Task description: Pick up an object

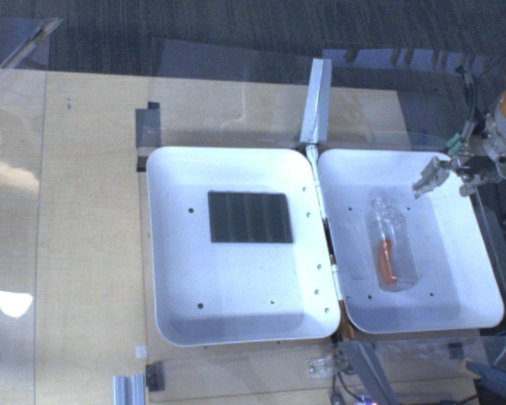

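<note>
Lying in: the right bin (481, 310), a clear plastic bottle (390, 247) rests on its side near the middle of the bin floor, running from the far side toward the near edge, well apart from every wall.
Bottle contents: an orange-red piece shows inside the near half of the bottle; I cannot tell what it is.
Gripper position: the gripper (445, 175) hangs over the far right corner of the right bin, apart from the bottle and not touching it.
Fingers: spread apart and grasping nothing; one prong points toward the bin's far wall, the other sits toward the arm.
Left bin: the left bin (173, 302) carries a dark ribbed rectangle (250, 217) lying flat near its centre.
Worktop: both bins sit side by side on the pale wooden worktop (76, 251), with a grey divider post (315, 108) rising at the far end of their shared edge.
Likely handling: the bottle looks light and thin-walled, so it probably flexes under squeeze; its smooth round body may roll or slip sideways.
Suggested hold: across the narrow width of the body, around mid-length, with the fingers straddling the long axis, seems safest; the tapered far end looks a poorer place.
</note>
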You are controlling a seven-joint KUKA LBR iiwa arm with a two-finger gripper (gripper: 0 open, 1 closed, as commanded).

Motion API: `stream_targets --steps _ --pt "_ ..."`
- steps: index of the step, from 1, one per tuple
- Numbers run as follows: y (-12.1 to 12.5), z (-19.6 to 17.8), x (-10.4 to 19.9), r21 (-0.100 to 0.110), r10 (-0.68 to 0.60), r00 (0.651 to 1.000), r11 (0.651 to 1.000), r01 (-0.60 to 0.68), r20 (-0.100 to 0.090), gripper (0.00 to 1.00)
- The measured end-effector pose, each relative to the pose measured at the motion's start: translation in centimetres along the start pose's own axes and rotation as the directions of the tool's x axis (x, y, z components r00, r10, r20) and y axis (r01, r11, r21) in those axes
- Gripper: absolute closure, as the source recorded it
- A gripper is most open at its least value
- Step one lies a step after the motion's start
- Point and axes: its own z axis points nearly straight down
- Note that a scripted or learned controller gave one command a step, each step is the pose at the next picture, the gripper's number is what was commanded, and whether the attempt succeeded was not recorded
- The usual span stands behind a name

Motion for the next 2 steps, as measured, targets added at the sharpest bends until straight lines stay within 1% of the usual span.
stream_targets --steps 1,2 --pt "-2.2 13.6 0.4 0.0 -0.144 0.99 0.99 0.144 0.0 0.0" --pt "-0.7 4.9 1.9 -0.004 0.001 1.0 1.0 -0.001 0.001 0.0"
